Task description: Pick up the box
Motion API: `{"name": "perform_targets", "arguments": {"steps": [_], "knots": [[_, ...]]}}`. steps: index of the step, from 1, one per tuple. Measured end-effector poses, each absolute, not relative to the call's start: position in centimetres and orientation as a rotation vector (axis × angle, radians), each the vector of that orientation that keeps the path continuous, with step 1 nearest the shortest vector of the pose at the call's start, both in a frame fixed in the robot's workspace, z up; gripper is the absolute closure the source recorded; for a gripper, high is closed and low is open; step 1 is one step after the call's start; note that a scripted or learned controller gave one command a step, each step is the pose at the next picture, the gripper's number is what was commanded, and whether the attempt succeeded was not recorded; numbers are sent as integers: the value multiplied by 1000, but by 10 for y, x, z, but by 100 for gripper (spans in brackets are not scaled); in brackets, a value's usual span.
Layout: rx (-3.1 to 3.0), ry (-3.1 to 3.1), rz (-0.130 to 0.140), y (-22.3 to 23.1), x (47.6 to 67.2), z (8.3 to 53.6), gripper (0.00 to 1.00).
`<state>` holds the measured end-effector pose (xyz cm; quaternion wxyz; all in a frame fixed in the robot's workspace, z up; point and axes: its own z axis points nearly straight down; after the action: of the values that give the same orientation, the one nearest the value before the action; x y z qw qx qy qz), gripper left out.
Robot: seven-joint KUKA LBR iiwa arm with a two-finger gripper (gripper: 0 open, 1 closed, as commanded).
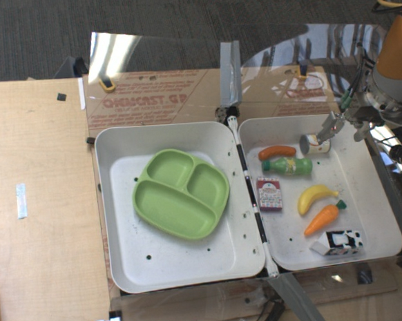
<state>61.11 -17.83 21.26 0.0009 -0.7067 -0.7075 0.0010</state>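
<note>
The small pink-and-white box [269,194] lies close beside the right white bin's left wall [251,187]; a green bottle [288,166] crowds above, bare floor below.

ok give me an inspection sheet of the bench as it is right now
surface: two white bins side by side on a wooden bench
job's things: box flat by right bin's left wall, untouched
clutter: green divided plate in left bin; green bottle, sausage, banana, carrot, black-and-white carton in right bin
grippers: end effector over right bin's far right corner
cables: thin wires beside the wrist
surroundings: cardboard sheet behind bins
</note>
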Motion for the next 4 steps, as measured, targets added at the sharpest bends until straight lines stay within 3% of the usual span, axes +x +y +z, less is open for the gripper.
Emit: {"name": "perform_targets", "arguments": {"steps": [1,2,3,4], "knots": [[-2175,-2278,-3,-180,661,95,0],[-2174,-2285,-3,-181,662,106,100],[-1951,-2465,0,-109,652,199,100],[-2078,-2354,3,-58,600,222,100]]}}
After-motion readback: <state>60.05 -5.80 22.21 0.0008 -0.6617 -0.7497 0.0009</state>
